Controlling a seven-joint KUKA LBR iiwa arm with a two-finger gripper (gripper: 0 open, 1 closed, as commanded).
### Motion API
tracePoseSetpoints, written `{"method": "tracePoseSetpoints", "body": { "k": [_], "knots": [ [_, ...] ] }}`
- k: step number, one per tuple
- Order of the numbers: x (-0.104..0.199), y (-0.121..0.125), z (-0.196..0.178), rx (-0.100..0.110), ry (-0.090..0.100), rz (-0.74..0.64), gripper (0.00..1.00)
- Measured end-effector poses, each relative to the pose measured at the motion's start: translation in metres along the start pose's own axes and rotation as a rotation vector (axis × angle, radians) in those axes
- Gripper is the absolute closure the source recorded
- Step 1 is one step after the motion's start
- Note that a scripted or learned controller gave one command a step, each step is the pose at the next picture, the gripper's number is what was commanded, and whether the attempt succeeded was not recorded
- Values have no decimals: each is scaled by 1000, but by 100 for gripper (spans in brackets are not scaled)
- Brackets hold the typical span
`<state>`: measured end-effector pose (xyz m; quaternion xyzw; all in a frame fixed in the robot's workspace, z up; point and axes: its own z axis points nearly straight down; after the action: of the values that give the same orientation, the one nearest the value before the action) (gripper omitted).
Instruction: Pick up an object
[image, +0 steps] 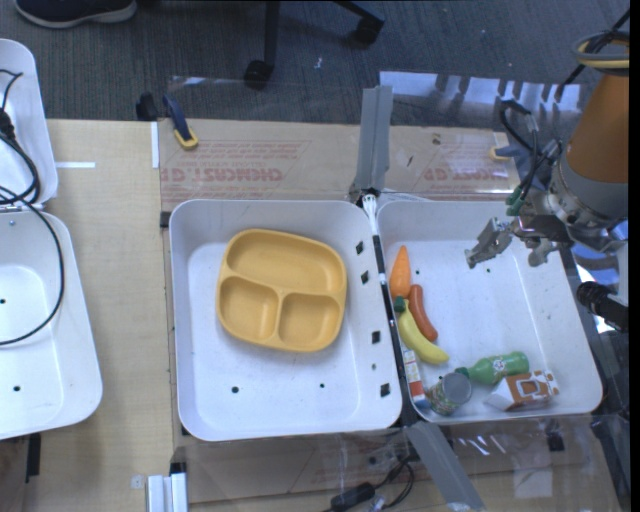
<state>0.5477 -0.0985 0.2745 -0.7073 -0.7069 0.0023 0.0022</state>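
The fingers (513, 242) stood spread wide with nothing between them, hanging over the upper right part of the right bin (560, 330). Behind them the grey wrist and orange band of the arm (600, 140) reached in from the right. Well apart from the fingers, along the bin's left wall, lay a carrot (400, 270), a sausage (422, 312) and a banana (420, 343). A green bottle (497, 368), a can (452, 392) and a small carton (525, 390) lay near the front. The left bin (200, 340) held a yellow plate (282, 290).
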Motion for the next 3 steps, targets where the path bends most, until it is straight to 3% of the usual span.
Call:
{"method": "tracePoseSetpoints", "body": {
  "k": [1,2,3],
  "knots": [
    [7,-49,-11,0,0,-218,0],
    [32,-2,55,2,0,-78,0],
    [25,56,86,-2,-1,-188,0]
  ]
}}
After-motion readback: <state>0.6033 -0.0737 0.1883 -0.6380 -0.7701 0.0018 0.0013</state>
